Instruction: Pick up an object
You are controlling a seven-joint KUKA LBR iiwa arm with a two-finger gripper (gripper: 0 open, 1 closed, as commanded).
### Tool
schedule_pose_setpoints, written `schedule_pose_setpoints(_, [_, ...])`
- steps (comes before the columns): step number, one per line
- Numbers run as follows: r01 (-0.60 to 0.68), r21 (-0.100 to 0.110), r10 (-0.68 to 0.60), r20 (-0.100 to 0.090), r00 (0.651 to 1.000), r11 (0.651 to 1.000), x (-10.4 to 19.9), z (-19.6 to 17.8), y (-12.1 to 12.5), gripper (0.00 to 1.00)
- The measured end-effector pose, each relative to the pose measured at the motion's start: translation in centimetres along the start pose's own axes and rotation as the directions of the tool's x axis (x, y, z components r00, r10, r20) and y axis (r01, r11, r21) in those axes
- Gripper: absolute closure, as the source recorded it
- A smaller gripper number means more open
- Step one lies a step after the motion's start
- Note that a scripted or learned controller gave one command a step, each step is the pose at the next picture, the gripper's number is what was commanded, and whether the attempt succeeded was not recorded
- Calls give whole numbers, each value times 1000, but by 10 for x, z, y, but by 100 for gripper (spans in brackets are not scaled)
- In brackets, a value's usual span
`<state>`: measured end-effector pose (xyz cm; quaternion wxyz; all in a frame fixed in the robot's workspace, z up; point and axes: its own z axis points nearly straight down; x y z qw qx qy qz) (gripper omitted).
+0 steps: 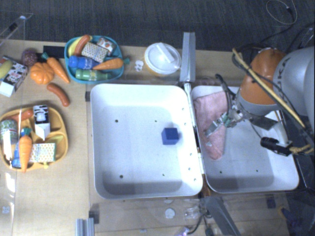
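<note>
A small blue cube (170, 135) lies on the floor of the left white bin (123, 181), right of its middle. A pink cloth (210, 109) lies crumpled along the left wall of the right white bin (256, 176). My gripper (220, 124) is low over the right side of the pink cloth, reaching in from the right under the orange band (261, 77) of the arm. The gripper's tip blends into the cloth, and whether it touches the cloth cannot be made out.
Left of the bins lie a blue bowl (93, 58) and a yellow plate (34, 139) of toy food, plus loose toy vegetables. A white lidded container (162, 58) stands behind the left bin. Cables run along the arm at right.
</note>
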<state>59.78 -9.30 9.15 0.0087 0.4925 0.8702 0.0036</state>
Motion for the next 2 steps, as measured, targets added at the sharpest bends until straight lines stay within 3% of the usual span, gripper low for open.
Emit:
schedule_pose_setpoints(1, [1,-4,-1,0,1000,1000,1,-12,3,100])
schedule_pose_setpoints(2, [-110,10,110,-7,994,994,9,-94,79,100])
